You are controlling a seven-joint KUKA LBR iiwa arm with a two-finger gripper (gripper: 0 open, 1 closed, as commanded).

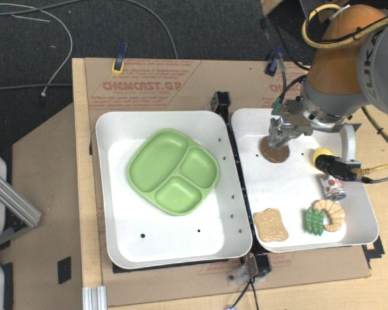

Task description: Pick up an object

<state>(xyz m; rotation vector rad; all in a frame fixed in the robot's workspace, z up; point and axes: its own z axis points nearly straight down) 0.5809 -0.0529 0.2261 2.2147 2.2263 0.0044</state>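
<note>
We see the gripper (279,137) low over the upper part of the right bin (281,189), hanging from the grey arm (375,57), which comes in from the right with its orange band (339,50) above the wrist. Directly beneath the gripper lies a brown round disc (275,154), flat on the bin floor near the bin's upper left corner. The gripper's tip meets or just overlaps the disc's upper edge, and we cannot tell whether it is touching. Whether the gripper stands wide or closed we cannot tell either, since its tip is too small and dark to read.

Other things lie further down in the same bin. A tan slice like toast (270,225) sits at the lower left, and a green knobbly piece (313,220) lies just beside a pale ring (334,213) at the lower right. A small red-and-white can (333,187) lies by the right wall.

The left bin (116,199) holds one thing – a green divided plate (173,172), lying flat and turned at an angle. Both bins rest on a cardboard-covered bench (149,82).
</note>
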